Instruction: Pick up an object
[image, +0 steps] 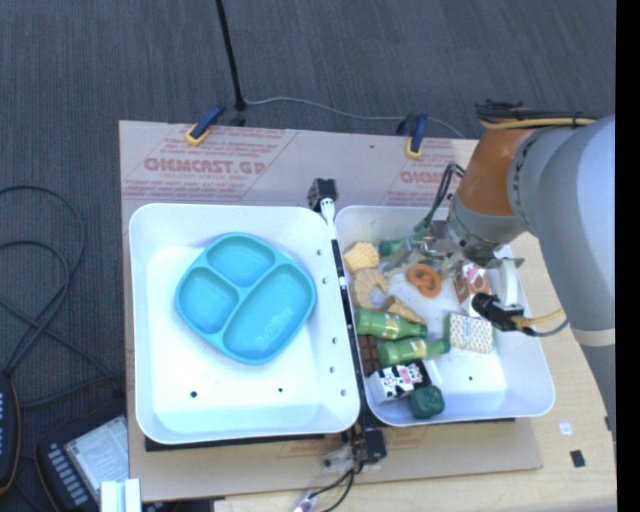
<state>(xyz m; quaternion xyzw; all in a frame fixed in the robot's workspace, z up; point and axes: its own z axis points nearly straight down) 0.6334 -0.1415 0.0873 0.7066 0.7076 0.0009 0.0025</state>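
Observation:
My gripper (432, 252) hangs low over the back half of the right bin (520, 392), and the arm's grey wrist covers the bin's far right corner. Just in front of it lies an orange ring (425, 281). To the left of the gripper are a yellow corn-like piece (361, 256) and a tan piece (369, 285). Two green bottles (390, 324) (411, 349) lie across the middle of the bin. A speckled square wafer (470, 333) sits to their right. A black and white block (403, 378) and a dark green lump (427, 402) rest near the front wall.
The left bin (160, 400) holds a blue divided plate (246, 297). A black clip (323, 192) stands at the back where the bins meet. Yellow and blue clamps (204, 125) (415, 137) pin the board's far edge. Cables run over the floor at left.

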